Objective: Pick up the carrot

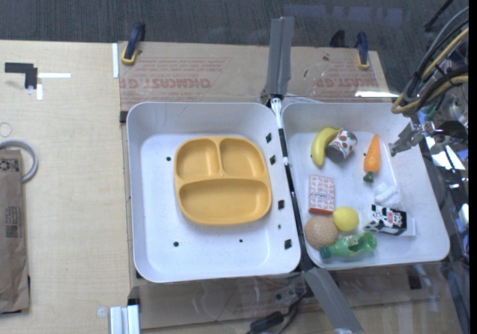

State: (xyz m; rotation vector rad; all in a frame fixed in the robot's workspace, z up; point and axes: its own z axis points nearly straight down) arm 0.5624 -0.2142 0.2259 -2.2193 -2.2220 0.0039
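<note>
**A:** What is seen nearest the camera in the right bin?

**B:** A green vegetable is laid along the near wall, with a tan round roll and a lemon touching it at 11 and 12 o'clock. A black-and-white carton is placed at 3 o'clock of the lemon, and a small printed box further back.

**A:** And the carrot?

**B:** It is found beyond those, towards the far right of the same bin, lying free (green tip pointing near). A can and a banana are set at its 9 o'clock.

**A:** The end effector?

**B:** It is seen at 3 o'clock of the carrot, near but apart; whether it is released or clenched cannot be told.

**A:** The left bin?

**B:** A yellow divided plate is held in it.
</note>
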